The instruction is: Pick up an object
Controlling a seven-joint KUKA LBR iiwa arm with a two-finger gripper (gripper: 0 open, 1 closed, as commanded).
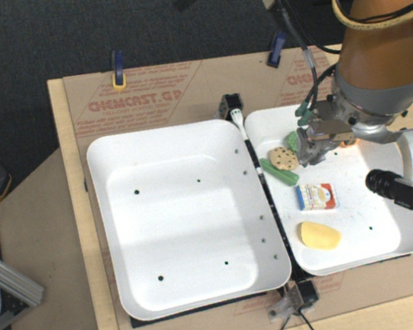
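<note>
The hand (pixel 310 153) hangs low in the right bin (pixel 404 234), seemingly touching the green object (pixel 291 141).

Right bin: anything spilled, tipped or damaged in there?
Nothing stands out. The right bin holds a yellow piece, a small red and white packet, a tan disc and a green piece, all lying loose inside its walls. The claw sits low beside the disc.

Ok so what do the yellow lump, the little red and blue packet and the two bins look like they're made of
The yellow lump looks like smooth matte plastic or foam, evenly coloured with rounded edges; which one is unclear. The red and blue packet looks like printed card or plastic film, flat with crisp corners. The left bin and right bin look like moulded white plastic, slightly glossy, with rounded rims.
</note>
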